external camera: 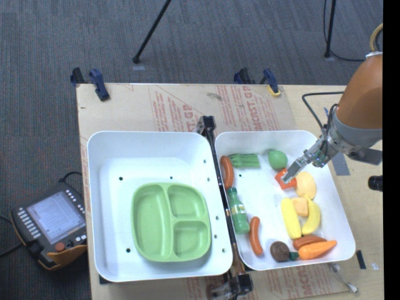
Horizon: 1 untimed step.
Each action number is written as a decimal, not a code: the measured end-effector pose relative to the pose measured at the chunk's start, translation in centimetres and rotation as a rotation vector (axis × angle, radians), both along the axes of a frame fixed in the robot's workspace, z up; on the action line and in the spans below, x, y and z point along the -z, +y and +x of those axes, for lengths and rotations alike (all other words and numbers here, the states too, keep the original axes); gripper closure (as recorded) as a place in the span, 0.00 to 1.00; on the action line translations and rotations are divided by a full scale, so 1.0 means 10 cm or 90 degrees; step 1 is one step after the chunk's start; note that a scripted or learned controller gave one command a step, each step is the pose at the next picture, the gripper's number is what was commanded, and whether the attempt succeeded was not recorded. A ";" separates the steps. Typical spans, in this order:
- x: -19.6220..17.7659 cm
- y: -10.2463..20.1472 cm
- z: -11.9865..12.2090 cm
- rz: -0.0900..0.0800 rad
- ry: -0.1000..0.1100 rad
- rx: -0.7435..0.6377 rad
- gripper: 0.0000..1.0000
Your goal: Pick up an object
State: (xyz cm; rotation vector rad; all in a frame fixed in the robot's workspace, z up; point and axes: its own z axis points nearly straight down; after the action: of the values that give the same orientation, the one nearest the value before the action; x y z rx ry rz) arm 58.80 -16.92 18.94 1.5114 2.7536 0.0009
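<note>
Two white bins are set side by side on the bench. The left bin (100, 167) is taken up by a green divided tray (170, 220). The right bin (325, 167) is where all the toy food is piled.

The gripper (289, 177) is reached in from the right and is seen low over the upper right part of the right bin, right at a small orange-red piece (282, 179). The tips are touching or overlapping that piece, but how far they're spread or whether anything is actually clamped can't be made out at this size, tbh.

Just beside it a pale yellow lumpy piece (306, 185) is found, and a green round fruit (277, 159) sits a bit up and left. Further down, a corn cob (289, 218) and a banana (312, 219) are laid next to each other, with a carrot (317, 249) near the bottom edge. Along the left wall a green bottle (237, 210) and two sausages (227, 170) (255, 235) are lined up.
</note>
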 end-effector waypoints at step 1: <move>0.46 0.16 -0.54 0.001 0.002 -0.043 0.00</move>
State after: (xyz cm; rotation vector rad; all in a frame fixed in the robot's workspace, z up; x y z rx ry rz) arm 53.44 -15.30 14.34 1.4188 2.8056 0.0006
